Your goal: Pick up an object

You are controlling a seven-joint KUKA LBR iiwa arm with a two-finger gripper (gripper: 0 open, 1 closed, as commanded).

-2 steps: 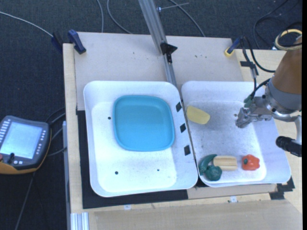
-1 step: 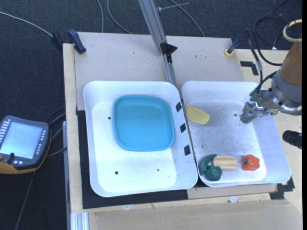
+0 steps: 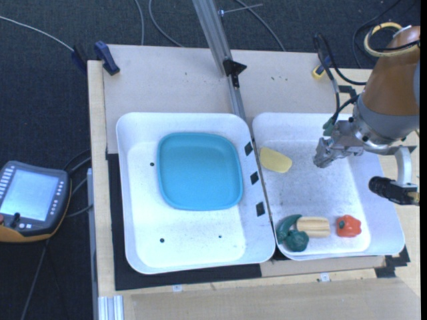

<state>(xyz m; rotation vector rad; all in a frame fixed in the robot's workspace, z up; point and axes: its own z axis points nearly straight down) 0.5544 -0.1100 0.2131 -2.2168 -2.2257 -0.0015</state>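
The object most within reach is the yellow piece (image 3: 275, 160), a flat rounded thing lying by the left wall of the right bin (image 3: 373, 179), toward that bin's far corner. Three more candidates sit along the near edge of the same bin: a green toy vegetable (image 3: 292, 233) in the near left corner, a tan roll (image 3: 313, 227) touching it, and a red tomato-like piece (image 3: 347, 226) a little apart to its right. The gripper (image 3: 324, 155) hangs over the far half of the right bin, near the yellow piece but not over it, and holds nothing; whether it stands apart or together I cannot tell, since it reads as one dark grey lump from above.

To do the pick well, I judge the arm should choose one isolated target (the yellow piece or the red one, not the green and tan pair that touch), centre over it before coming down, and line the closing direction across its narrow side. The yellow piece lies close to the bin wall, so there may be little room on that side.

Hard to make out: the height of the gripper above the bin floor, and how thick the yellow piece is. The arm's upper body (image 3: 393, 79) is cut off at the right. The left bin (image 3: 133, 172) carries a blue tray (image 3: 200, 171)
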